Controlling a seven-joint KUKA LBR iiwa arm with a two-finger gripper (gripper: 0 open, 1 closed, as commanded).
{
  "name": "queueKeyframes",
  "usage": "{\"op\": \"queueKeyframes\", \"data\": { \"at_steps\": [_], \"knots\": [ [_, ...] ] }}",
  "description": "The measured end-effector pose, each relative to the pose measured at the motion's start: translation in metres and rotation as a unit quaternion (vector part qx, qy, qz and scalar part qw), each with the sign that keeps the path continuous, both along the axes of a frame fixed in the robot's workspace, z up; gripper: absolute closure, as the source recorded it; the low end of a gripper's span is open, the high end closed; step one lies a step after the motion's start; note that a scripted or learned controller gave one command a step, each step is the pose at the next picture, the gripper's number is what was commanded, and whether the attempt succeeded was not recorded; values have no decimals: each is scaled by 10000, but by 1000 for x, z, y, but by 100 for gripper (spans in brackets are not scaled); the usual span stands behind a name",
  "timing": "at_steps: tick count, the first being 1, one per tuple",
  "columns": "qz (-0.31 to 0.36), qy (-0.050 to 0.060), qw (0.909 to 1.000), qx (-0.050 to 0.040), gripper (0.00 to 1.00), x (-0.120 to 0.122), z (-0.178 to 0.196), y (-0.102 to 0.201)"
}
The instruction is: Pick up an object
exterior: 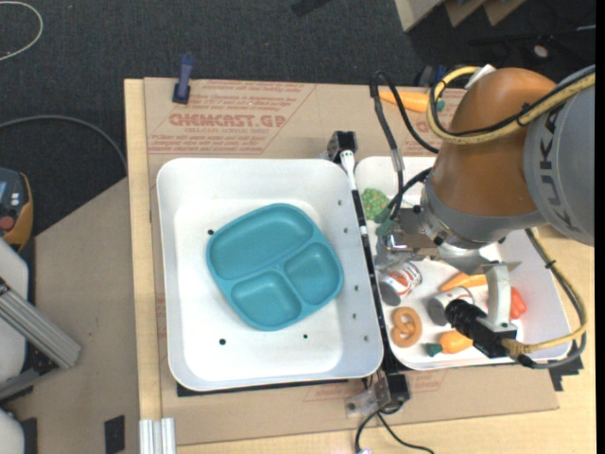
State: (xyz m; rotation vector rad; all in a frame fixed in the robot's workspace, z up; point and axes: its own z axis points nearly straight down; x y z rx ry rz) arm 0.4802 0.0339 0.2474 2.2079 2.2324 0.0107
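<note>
The big grey and orange arm (492, 149) hangs over the right white bin (541, 282), hiding its gripper, so I cannot tell its state. The small brown pretzel toy (406, 324) sits lower middle; drop straight, slowly

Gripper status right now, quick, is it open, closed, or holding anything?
Gripper: cannot be told. It sits low over the right bin, with the arm's wrist covering it from above.
</note>
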Motion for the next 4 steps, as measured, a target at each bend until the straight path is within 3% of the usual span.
{"op": "queueKeyframes", "data": {
  "at_steps": [1, 2, 3, 4],
  "knots": [
    [-9, 0, 10000, -1, 100, 0, 49, 65],
    [-61, -64, 10000, -5, 100, 4, 188, 31],
    [-32, 67, 10000, -19, 100, -2, 127, 75],
    [-10, -33, 10000, 13, 100, -1, 228, 141]
  ]
}}
